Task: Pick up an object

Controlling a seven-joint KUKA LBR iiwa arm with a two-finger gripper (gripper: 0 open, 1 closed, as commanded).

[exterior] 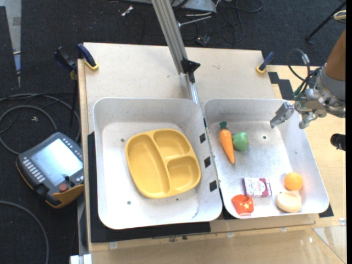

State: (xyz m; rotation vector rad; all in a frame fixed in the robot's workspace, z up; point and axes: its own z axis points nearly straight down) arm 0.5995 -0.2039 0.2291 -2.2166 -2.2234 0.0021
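1. A handheld controller (50, 169) with a screen lies on the dark floor, left of the counter (137, 70).
2. Left bin (107, 120): a yellow divided plate (163, 162) with three compartments lies flat near the middle.
3. A metal pole (171, 29) slants down from the top to the seam between the two bins.
4. Right bin (308, 158): an orange carrot (226, 143) with a green top lies near the left wall, touching a green ball (240, 141) just to its right.
5. Along the near edge sit a red block (242, 204), a small pink-and-white box (257, 187), a cream egg-shaped thing (289, 202) and an orange ball (293, 181) just above it.
6. The gripper (294, 116) hangs over the right bin's far right corner, fingers (281, 115) spread apart, nothing between them, well apart from every object.
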